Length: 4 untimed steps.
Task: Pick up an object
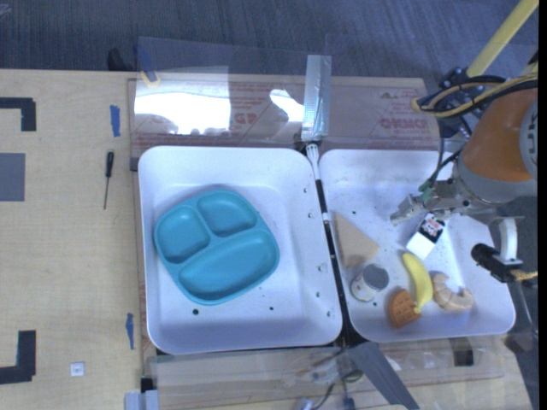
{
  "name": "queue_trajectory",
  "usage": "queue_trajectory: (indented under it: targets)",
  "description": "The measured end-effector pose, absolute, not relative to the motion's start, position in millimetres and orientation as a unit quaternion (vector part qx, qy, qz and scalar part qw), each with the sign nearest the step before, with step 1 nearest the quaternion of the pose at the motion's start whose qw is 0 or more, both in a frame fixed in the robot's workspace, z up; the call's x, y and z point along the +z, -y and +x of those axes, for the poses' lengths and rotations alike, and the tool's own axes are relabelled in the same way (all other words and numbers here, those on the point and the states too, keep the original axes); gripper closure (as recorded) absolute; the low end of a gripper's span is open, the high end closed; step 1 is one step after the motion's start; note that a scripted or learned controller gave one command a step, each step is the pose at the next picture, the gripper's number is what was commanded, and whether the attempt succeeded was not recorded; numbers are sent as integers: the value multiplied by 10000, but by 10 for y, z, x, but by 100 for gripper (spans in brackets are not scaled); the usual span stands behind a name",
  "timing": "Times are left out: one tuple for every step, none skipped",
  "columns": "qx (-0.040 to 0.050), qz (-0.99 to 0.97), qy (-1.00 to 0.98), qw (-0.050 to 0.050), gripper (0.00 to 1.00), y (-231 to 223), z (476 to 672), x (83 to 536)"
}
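Note:
The right bin [376, 173] holds a yellow banana [417, 280], an orange-brown bread-like piece [402, 307], a pale beige lumpy item [449, 294], a small grey round object [373, 278] and a tan wedge [355, 239]. My gripper [424, 226] hangs over the right bin's middle, just above and behind the banana's upper end. It ends in a white part with a dark label. I see nothing held in it. The arm with its orange band [500, 139] comes in from the right.
The left bin [171, 173] carries a blue divided plate [217, 244]. A clear plastic sheet and a metal post [316, 101] stand behind the bins. A small screwdriver [108, 176] lies on the wooden bench at left. Yellow and black cables [461, 92] hang near the arm.

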<state>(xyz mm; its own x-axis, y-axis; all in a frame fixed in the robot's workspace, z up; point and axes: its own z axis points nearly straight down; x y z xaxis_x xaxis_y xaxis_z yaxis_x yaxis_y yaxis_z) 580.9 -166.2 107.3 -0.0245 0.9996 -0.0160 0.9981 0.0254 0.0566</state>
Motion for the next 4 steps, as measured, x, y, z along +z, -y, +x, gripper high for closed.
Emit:
queue_trajectory:
  targets:
    - [148, 7010, -7125, 262, 0, 1649, 5742, 1073]
    - [146, 7019, -7116, 278, 0, 1604, 5565, 1071]
    - [117, 6741, -7380, 280, 0, 1600, 5550, 1068]
    - [96, 6245, -7808, 172, 0, 1876, 5826, 1060]
